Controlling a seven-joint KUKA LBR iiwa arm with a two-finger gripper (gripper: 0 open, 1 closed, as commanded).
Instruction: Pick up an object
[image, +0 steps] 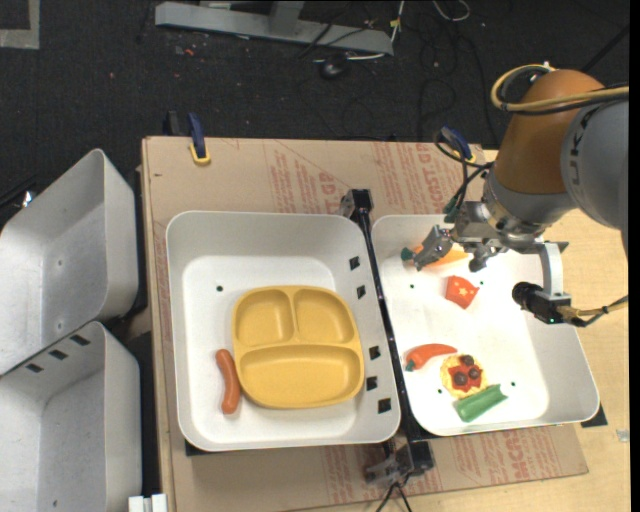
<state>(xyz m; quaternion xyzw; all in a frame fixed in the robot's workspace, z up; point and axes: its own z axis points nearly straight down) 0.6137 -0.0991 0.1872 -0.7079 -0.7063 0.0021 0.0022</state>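
a: where is your pincer (455, 247) right now?

b: it hangs low over the far part of the right bin (570, 395), near the divider between the two bins. i cannot tell whether it is spread or pressed together; the wrist hardware hides that.

a: anything between its tips?

b: something orange (452, 256) and a bit of green sit right at the tips, but i can't say if they are pinched or just lying under me. i won't claim a hold.

a: what's closest otherwise?

b: just beside the pincer, toward the near edge, a small red piece (461, 291). further that way, a red chili pepper (429, 353), then a yellow round toy with dark spots (461, 374), and touching it a green piece (481, 402).

a: and beyond the divider?

b: the left bin (190, 300) holds a yellow divided plate (296, 345) with a sausage (229, 380) just beside it, well apart from me.

a: so how far along?

b: i judge it's the grasp stage: i'm down among the things, nothing is plainly lifted. securing one and raising it off the bin is left.
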